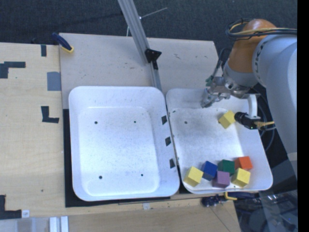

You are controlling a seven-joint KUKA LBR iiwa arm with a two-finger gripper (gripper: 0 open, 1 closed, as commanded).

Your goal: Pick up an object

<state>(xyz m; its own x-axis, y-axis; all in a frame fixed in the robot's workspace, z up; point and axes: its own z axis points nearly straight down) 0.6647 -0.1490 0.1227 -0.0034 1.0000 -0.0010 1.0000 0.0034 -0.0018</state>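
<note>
Gripper (211, 100) first: I see it low over the far end of the right bin (193, 144), near the back rim. It is small and dark from up here, and I cannot tell how it is set. I see no block in it, so I will not say it holds one.

Just beside it, toward the near side and a bit to the right, sits a lone yellow block (226, 119). That block is on the bin floor, apart from the gripper. It looks like the closest thing to go for.

Further off, at the near end of the same bin, a bunch of blocks sit close together. I see another yellow block (194, 176), a blue block (209, 169), a green block (226, 166), a purple block (222, 178), an orange block (244, 163) and one more yellow block at the corner (242, 177). Some of them touch each other.

The left bin (77, 129) sits next to the right one on the table (29, 129).

So how far am I? I think the job is not done yet. Every block I can see rests in the bin. What is left, I think, is to get over a block, close on it, and lift it up. The lone yellow one looks easiest, since nothing crowds it.
</note>
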